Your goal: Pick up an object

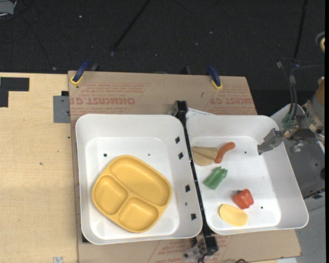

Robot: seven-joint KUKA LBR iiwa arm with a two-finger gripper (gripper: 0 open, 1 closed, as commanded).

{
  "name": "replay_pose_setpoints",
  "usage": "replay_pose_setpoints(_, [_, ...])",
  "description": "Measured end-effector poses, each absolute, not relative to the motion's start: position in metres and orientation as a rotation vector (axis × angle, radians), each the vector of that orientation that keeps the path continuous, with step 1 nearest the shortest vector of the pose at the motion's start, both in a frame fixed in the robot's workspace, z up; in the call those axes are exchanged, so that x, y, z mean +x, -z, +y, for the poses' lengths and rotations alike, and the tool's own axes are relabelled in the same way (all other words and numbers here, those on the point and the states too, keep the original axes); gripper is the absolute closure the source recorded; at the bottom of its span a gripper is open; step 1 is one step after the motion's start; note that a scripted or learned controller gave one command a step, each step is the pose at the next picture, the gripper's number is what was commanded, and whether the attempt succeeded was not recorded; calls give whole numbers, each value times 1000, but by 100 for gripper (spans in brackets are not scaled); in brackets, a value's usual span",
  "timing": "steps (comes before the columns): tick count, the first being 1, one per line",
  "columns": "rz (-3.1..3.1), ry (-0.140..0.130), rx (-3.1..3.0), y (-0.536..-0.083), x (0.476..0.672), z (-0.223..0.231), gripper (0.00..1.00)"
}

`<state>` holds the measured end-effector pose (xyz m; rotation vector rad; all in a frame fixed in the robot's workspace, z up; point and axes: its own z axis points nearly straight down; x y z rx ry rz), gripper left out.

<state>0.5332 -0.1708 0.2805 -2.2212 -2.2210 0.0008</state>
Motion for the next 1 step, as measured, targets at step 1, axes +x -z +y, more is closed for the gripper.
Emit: replay_pose_setpoints(1, [-2224, -3, -2216, -264, 555, -200, 0])
